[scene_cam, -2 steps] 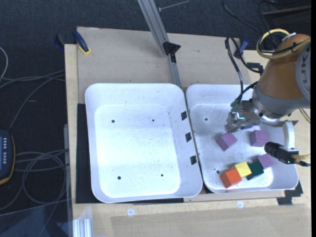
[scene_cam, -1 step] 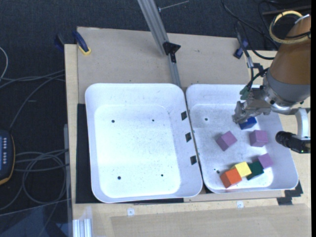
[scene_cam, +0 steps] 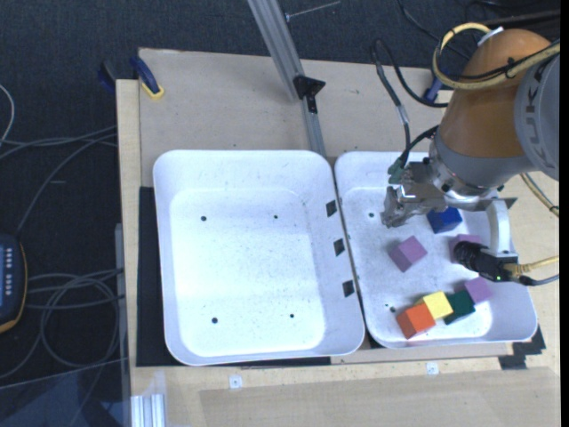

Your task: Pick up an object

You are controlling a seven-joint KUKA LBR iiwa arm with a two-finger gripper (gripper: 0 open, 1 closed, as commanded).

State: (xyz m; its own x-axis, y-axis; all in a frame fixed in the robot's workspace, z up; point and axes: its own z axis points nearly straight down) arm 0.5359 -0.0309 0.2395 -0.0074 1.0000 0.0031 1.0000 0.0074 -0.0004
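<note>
Arm: the grey arm (scene_cam: 498, 105) with its orange band comes in from the right of the camera view and bends down over the right bin, its wrist above the bin's upper half.

Gripper: the gripper (scene_cam: 397, 210) hangs low over the upper left part of the right bin, pointing down and a little leftward.

Jaws: the metal fingers are seen from above and bunched together; whether they are parted or closed cannot be told, and no block is seen between them.

Bins: two shallow white bins side by side, the left bin (scene_cam: 178, 238) and the right bin (scene_cam: 369, 247), touching along their inner rims.

Blocks, counted: six in all, every one in the right bin.

Purple blocks: two. One purple block (scene_cam: 409, 253) lies near the middle of the bin, just below the gripper and apart from it; a smaller purple block (scene_cam: 478, 289) lies toward the lower right.

Blue block: one (scene_cam: 444, 220), just right of the gripper, partly hidden beneath the wrist.

Row of three: an orange block (scene_cam: 413, 319), a yellow block (scene_cam: 436, 307) and a green block (scene_cam: 460, 303) sit touching in a slanted line along the bin's lower edge.

Bench: a pale wooden bench (scene_cam: 231, 96) bears both bins.
</note>
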